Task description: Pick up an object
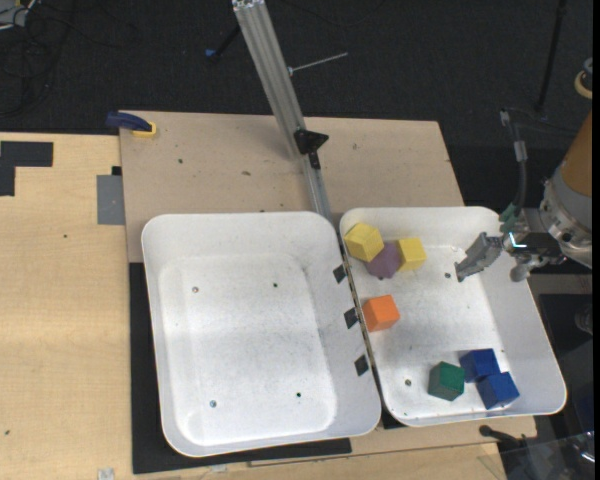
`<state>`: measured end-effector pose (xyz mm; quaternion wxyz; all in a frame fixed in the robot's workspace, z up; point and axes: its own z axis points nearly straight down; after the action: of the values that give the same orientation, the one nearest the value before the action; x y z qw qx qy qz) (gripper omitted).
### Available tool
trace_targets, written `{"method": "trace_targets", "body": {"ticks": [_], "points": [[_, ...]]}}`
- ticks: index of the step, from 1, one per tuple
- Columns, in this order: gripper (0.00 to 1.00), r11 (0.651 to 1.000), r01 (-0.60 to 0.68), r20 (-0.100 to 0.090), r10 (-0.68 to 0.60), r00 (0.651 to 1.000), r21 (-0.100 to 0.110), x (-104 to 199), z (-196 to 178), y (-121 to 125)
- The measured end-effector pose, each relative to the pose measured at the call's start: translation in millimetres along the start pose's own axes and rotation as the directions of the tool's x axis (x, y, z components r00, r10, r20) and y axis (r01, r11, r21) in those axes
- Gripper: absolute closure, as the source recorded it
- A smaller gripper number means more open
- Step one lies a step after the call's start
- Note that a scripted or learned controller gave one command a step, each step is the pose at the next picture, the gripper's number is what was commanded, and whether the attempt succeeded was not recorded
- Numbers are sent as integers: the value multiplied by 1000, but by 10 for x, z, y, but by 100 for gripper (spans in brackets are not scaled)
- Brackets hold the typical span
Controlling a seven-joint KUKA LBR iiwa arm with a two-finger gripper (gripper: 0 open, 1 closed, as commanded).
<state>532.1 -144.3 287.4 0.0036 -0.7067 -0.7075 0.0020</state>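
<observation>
From my seat I see the candidates for picking all in the right bin (pixel 540 318). Near its far left corner a yellow cube (pixel 363 241) sits touching a purple block (pixel 385 260), and a smaller yellow block (pixel 412 253) touches the purple one on its other side. An orange cube (pixel 381 312) lies alone nearer the camera, close to the bin's left wall. At the near right corner a green block (pixel 446 381) rests just beside two blue blocks (pixel 488 376) that touch each other.

The gripper (pixel 477 259) hangs over the right bin's far right part, well apart from every block. Its fingers point left toward the bin's middle; I see nothing between them, and I cannot tell how far apart they stand. The arm (pixel 580 183) comes in from the right edge, its orange band above the wrist.

The left bin (pixel 170 268) lies alongside, its white floor speckled with dark flecks. Both bins rest on the worktop (pixel 50 298), and a slanted aluminium bar (pixel 273 68) rises behind them, clamped near the gap between the bins.
</observation>
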Motion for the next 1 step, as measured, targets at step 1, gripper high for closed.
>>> {"method": "trace_targets", "body": {"ticks": [1], "points": [[0,1000,-3,1,3,1000,-4,-12,-20,0]]}}
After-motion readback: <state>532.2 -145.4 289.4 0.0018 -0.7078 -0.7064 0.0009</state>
